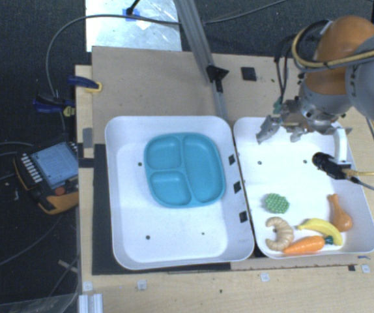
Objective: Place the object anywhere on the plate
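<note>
The tool (279, 129) hangs over the right bin's (291, 168) upper end; its grip state cannot be told. The toys, including a banana (318, 227), lie toward 6 o'clock; the plate (184, 168) at 8 o'clock.

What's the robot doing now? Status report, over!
Gripper up over right bin's far end, holding nothing visible. Toy food clustered at near end. Blue plate in left bin. Nothing blocking.
</note>
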Tool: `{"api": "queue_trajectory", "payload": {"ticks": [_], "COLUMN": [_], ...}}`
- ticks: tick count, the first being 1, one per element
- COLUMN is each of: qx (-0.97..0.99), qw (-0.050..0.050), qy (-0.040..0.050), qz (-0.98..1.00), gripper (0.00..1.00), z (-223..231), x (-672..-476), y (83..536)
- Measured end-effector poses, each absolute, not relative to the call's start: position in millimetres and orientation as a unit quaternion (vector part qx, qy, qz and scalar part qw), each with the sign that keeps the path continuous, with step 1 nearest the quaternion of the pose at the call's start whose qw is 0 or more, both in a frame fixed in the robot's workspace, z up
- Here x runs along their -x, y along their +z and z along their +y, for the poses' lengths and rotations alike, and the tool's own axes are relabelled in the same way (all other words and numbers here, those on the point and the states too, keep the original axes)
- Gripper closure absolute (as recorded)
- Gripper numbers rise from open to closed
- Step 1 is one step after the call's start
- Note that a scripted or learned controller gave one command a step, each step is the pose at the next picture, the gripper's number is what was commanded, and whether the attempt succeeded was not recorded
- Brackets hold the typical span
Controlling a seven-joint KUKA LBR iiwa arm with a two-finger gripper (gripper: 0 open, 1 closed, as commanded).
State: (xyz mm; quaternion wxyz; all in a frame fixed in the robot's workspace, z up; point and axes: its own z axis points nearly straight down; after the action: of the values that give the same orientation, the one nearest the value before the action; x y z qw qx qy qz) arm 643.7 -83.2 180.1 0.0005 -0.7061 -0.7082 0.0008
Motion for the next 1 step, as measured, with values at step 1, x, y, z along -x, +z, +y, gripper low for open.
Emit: {"api": "queue_trajectory", "payload": {"ticks": [1], "qx": [0.707], "qw": [0.0], "qy": [0.0007], "qz": [-0.708], "gripper": [0.0], "z": [-83.2], "x": [-644.5], "y": [117.8]}}
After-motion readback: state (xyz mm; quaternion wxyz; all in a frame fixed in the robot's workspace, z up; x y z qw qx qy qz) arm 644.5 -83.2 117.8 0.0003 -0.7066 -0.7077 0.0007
